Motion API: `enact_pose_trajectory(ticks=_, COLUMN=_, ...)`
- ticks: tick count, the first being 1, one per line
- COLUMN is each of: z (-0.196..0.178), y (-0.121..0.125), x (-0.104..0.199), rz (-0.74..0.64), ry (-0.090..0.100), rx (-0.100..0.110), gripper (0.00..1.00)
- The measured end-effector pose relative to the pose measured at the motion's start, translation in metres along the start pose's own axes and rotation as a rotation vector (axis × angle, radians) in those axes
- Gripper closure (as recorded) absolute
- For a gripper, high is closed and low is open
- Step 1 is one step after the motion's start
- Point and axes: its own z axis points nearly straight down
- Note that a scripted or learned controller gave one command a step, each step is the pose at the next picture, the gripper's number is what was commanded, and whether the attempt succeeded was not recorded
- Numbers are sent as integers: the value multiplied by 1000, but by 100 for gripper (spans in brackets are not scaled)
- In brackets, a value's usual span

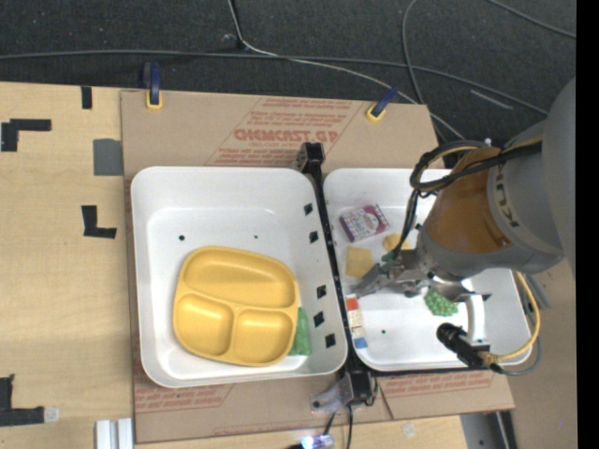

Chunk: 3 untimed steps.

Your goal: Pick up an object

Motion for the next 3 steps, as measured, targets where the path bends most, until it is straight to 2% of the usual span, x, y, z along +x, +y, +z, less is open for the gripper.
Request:
enact_pose_trajectory(ticks=1, z=-12, y=1, x=0, rz=0, ry=0, rx=-2, gripper=100)
enact_pose_trajectory(ticks=3, z=-129, y=13, x=-1, rz=0, ry=0, rx=-5, gripper=100)
